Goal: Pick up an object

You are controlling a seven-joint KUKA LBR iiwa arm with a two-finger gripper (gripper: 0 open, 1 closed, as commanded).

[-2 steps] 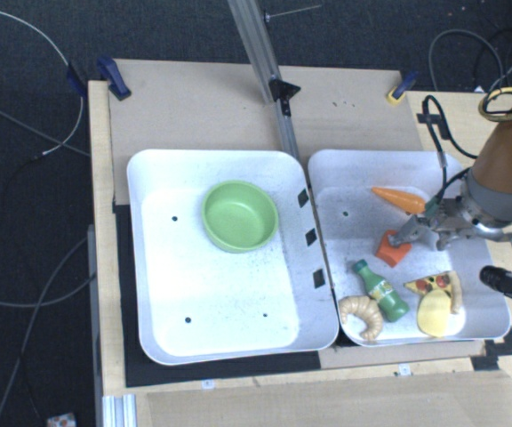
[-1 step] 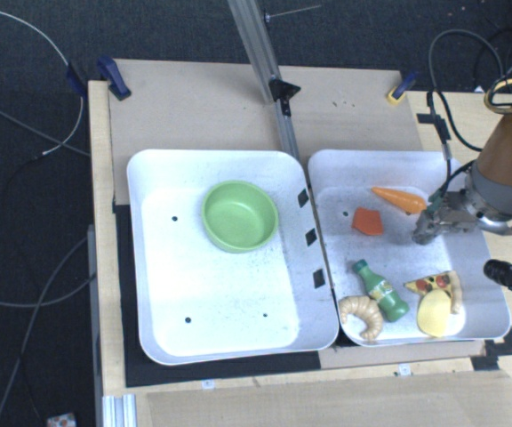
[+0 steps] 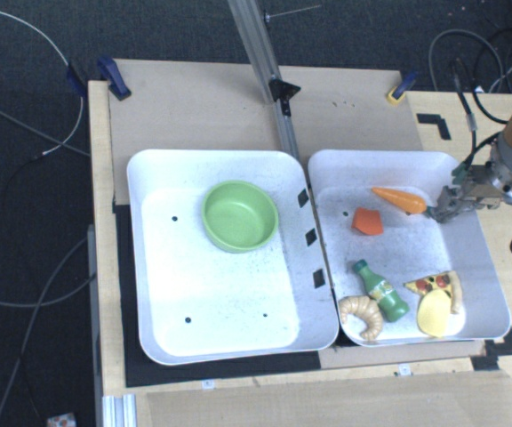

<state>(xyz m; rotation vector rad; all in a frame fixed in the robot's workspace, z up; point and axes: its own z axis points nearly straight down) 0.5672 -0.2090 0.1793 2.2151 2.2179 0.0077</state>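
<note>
Fingers (image 3: pixel 444 206) of the gripper sit low over the right bin (image 3: pixel 478 238), near its right wall, pointing toward the carrot (image 3: pixel 399 200). Their dark tips meet the carrot's thick end, but whether they are spread or closed, and whether the carrot lies between them, I cannot tell; the tips are too small and dark to read.

Just to the left of the fingers the carrot lies flat on the bin floor, its narrow end pointing away from them. Beyond it, a little lower and further left, rests an orange-red block (image 3: pixel 368 222). Well below the fingers, toward the bin's front edge, lie a green bottle (image 3: pixel 381 291), a croissant (image 3: pixel 364 314) touching the bottle's base, a pizza slice (image 3: pixel 433 284) and a yellow lemon-like piece (image 3: pixel 436 313) just under the slice.

Far to the left of the fingers, in the left bin (image 3: pixel 149 265), stands a green bowl (image 3: pixel 240 215), upright. Both bins rest on the bench (image 3: pixel 194 105).
</note>
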